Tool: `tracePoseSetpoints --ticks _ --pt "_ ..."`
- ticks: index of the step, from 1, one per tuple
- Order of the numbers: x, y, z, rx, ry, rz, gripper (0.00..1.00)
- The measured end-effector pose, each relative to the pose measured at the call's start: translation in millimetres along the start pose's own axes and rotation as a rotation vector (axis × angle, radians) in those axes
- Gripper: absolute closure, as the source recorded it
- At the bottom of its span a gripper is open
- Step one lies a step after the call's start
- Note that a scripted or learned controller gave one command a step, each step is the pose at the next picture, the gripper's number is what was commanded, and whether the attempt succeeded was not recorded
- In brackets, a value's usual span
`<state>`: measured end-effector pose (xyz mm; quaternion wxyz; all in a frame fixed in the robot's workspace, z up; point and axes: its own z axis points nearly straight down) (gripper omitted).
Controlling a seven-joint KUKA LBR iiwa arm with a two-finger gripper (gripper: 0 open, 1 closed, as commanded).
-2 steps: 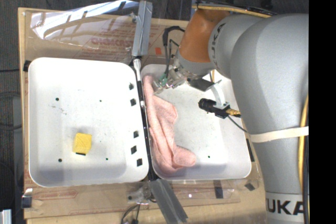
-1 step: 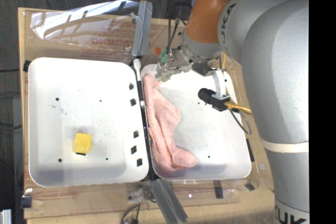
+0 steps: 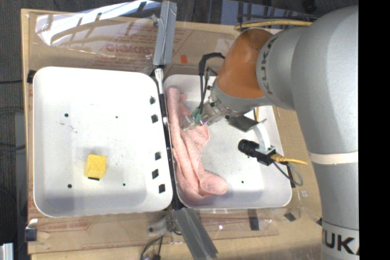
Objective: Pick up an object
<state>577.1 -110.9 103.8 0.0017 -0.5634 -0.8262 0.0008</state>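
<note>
A long pink cloth [image 3: 190,155] lies crumpled along the left wall of the right bin [image 3: 268,189], running from its far corner down to the near side. My gripper [image 3: 197,120] is low in that bin, reaching in from the right, and its tip sits at the upper part of the cloth, against its right edge. The wrist with the orange band [image 3: 244,70] hangs over the back of the bin and hides part of its floor. A small yellow block [image 3: 95,166] rests on the near floor of the left bin [image 3: 55,100], far from the gripper.
The two bins meet at a raised divider [image 3: 162,137] with small black clips. A clear plastic sheet [image 3: 97,18] lies on the cardboard behind the left bin. The big grey arm [image 3: 323,94] covers the bench's right side.
</note>
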Motion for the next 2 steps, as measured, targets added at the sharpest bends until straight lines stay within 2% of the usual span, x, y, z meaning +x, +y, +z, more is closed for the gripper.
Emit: tracePoseSetpoints --ticks 1,2 --pt "12 57 -97 -0.002 -0.002 0.257 1.0" --pt "-17 71 -2 0.0 0.0 -0.17 1.0"
